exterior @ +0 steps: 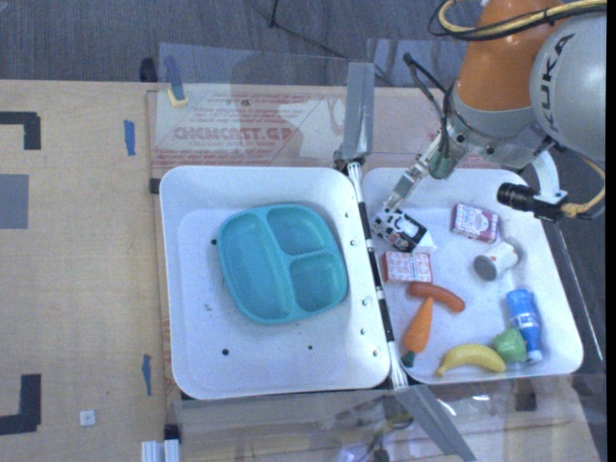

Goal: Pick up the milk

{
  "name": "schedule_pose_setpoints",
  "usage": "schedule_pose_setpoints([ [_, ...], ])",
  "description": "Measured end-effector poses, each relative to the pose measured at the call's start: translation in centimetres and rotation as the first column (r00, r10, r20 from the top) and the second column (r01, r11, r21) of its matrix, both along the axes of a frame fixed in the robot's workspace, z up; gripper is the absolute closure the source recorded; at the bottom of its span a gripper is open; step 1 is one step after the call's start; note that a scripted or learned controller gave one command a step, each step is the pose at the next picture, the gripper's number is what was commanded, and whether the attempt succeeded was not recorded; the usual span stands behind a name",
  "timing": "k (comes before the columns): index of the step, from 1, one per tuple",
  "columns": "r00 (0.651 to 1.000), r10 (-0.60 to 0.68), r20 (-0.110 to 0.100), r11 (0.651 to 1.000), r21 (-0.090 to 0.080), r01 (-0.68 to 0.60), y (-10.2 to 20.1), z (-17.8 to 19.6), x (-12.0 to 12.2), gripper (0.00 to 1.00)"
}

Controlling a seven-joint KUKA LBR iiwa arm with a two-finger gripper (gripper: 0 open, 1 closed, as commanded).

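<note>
The milk (402, 231) is a small carton with a black-and-white cow pattern, lying at the left side of the right bin (563, 301), close to the divider. My gripper (395, 204) reaches down at a slant from the upper right, and its tip sits right at the carton's upper left edge. From this angle the tip overlaps the top of the carton, so I cannot see whether it touches or grips it.
The right bin also holds a pink box (476, 222), a red packet (408, 266), a white cup (494, 260), a sausage (439, 296), a carrot (419, 327), a banana (471, 358), a green pepper (509, 345) and a blue bottle (523, 314). A teal divided plate (282, 262) lies in the left bin (192, 354).
</note>
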State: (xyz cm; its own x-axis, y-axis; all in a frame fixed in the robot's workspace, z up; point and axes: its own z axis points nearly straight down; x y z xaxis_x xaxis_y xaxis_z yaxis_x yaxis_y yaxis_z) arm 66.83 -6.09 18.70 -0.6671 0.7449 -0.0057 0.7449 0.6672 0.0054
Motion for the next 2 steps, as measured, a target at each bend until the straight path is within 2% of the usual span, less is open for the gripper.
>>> schedule_pose_setpoints([
  [1, 0.995, 0.096, -0.004, 0.995, 0.000, -0.096, -4.0, -7.1, -4.9, 0.00],
  [2, 0.992, -0.124, 0.000, 0.992, 0.001, 0.124, 2.2, -0.1, -3.0, 0.00],
])
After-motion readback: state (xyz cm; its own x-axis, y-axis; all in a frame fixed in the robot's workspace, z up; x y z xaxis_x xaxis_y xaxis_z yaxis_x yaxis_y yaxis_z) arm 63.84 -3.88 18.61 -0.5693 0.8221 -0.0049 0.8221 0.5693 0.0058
